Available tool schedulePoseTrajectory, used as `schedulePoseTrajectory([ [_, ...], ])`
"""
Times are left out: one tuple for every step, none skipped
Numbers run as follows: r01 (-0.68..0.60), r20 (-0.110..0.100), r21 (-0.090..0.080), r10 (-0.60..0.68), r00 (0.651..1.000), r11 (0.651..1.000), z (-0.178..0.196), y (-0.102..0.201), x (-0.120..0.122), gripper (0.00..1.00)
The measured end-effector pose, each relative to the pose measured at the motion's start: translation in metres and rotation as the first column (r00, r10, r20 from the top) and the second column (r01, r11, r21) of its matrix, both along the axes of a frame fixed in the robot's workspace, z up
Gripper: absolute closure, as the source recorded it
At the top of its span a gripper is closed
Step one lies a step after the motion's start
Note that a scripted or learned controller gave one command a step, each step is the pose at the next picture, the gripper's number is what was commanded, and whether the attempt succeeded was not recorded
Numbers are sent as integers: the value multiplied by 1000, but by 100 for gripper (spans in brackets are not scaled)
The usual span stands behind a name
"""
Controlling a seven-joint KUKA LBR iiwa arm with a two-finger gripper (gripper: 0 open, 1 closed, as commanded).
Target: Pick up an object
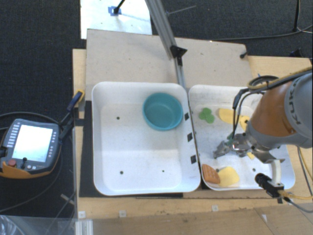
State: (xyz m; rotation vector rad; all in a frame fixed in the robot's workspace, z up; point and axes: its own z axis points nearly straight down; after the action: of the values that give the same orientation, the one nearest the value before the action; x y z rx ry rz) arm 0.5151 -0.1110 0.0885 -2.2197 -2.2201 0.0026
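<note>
My gripper (221,151) hangs low over the middle of the right bin (195,131), on the grey arm with the orange band (274,114) that comes in from the right. Nothing shows between its tips. A small green piece (206,115) and a yellow piece (226,115) lie toward the bin's far side, above the gripper. At the near edge, an orange-brown piece (210,174) lies against a pale yellow piece (228,176), just below the gripper. The wrist partly hides another small yellow bit (251,155).
A teal bowl (162,111) sits at the far right of the left bin (112,175). A metal pole (166,31) slants down to the divide between the bins. A control pendant (29,146) lies off the bench at the left.
</note>
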Motion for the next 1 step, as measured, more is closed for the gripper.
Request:
schedulePoseTrajectory([
  [0,4,-1,0,1000,1000,12,0,1,100],
])
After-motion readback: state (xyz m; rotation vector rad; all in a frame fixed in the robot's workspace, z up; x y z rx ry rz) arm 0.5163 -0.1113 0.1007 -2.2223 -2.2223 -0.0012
